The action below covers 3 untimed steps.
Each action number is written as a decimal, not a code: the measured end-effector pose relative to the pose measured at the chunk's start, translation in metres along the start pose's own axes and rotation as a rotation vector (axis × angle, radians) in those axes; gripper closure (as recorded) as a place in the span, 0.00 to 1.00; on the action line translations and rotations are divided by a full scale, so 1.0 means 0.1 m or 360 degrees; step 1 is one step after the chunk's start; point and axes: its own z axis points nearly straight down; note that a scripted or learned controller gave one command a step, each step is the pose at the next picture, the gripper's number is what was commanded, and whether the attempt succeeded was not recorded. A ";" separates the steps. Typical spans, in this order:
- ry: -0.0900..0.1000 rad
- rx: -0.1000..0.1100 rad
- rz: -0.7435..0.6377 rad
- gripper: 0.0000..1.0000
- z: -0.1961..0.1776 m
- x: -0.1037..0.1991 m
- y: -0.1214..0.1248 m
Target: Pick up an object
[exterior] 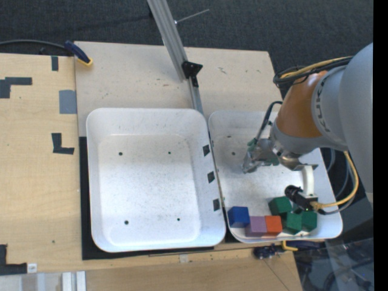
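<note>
Gripper (251,162) first: it hangs over the bare floor of the right bin (233,132), near the bin's centre, and from above its finger spread cannot be told. Nothing is visibly caught in it, and no block lies under it.

Nearest the camera's lower edge, the candidate objects are bunched at about 5 o'clock in that bin, against its near rim. A blue block (238,216) sits at the left end of the cluster, a purple block (258,225) just beside it, an orange block (273,224) touching the purple one, and green blocks (294,216) piled at the right end. They probably collect there because the rim stops them. The gripper stands at roughly 11 o'clock from this pile, well apart, so a pick would need it to travel toward the near rim.

Farther off, at 9 o'clock, lies the left bin (97,162). Beyond both, a grey metal rail (170,32) slants toward 12 o'clock.
</note>
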 end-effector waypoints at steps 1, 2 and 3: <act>-0.0002 -0.0009 0.0002 1.00 -0.46 0.01 0.09; -0.0004 -0.0015 0.0002 1.00 -1.08 -0.05 0.11; -0.0005 -0.0004 0.0003 1.00 -1.27 -0.05 0.11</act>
